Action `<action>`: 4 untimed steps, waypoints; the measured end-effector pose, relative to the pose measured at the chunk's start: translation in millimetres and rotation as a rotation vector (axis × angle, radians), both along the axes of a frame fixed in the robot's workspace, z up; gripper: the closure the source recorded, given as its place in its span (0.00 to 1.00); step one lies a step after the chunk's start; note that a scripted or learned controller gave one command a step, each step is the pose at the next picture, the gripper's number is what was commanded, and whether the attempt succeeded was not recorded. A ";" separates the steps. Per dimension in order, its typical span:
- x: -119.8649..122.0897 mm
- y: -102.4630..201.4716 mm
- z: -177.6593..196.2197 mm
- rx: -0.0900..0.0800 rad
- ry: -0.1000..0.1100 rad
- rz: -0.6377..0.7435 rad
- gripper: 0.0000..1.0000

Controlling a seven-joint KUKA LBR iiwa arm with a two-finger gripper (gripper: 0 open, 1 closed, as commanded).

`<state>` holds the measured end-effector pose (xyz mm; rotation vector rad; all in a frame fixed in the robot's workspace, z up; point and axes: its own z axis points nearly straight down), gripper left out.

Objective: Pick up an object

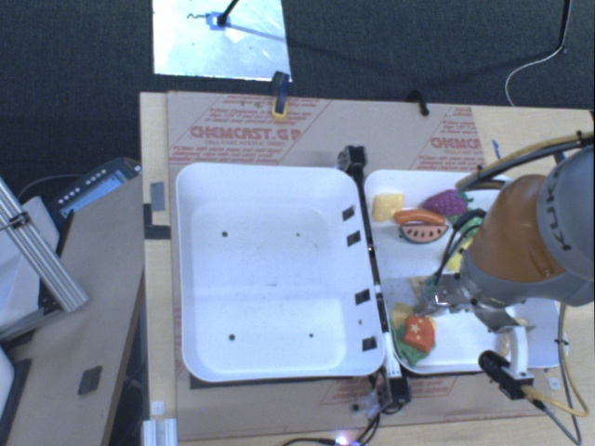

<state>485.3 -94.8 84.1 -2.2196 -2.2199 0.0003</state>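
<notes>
- Left bin: white, shallow, on the desk.
- Right bin: holds toy food; yellow cheese wedge, orange carrot, watermelon slice and purple grapes near the far wall; red strawberry with green leaf near the front corner.
- Arm: low over the right bin.
- Tool: just above the strawberry; open or closed cannot be told.
- Risk: the far items crowd together, so a descent there may pinch two or nudge them aside; the strawberry sits close to the wall, likely blocking a finger.
</notes>
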 end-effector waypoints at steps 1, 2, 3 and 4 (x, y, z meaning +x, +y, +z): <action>20.2 -6.3 0.3 -0.002 -0.004 0.003 1.00; 35.4 -36.8 0.6 -0.004 -0.005 0.000 1.00; 113.8 0.1 0.9 -0.001 -0.008 0.009 1.00; 188.9 23.7 108.5 -0.003 -0.020 0.009 1.00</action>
